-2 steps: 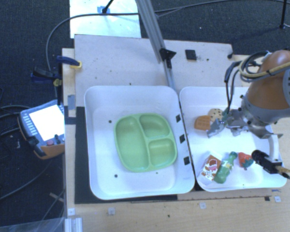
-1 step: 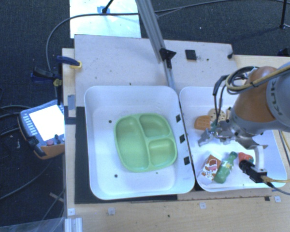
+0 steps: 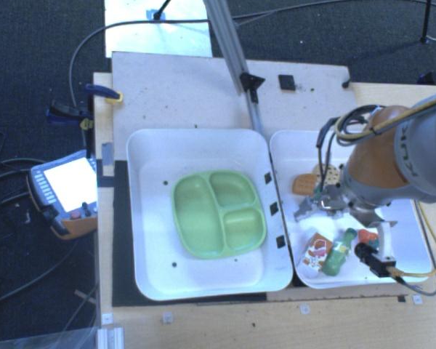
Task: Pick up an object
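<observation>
The arm [image 3: 392, 155] reaches in over the right bin [image 3: 285, 145], bent low, with the gripper [image 3: 316, 203] down near the bin's middle, just beside the left wall. I cannot tell how the gripper is set, released or clenched, since the wrist and cabling sit over it from here, and nothing can be made out held in it. The things to choose from all lie in that right bin: a tan cracker [image 3: 304, 185] close to the gripper on its far side, a red and white packet [image 3: 316, 253] toward the near edge, a green bottle [image 3: 337, 255] touching the packet's right side, and a small red piece [image 3: 368, 236] just beyond the bottle, near the arm. All of them look to be resting on the bin floor. The left bin [image 3: 145, 195] carries a green divided tray [image 3: 219, 214] lying flat in its middle, well apart from the arm. By my reading the pick is not yet made: the arm is down among the objects, the grasp and the lift remain to be done.
</observation>
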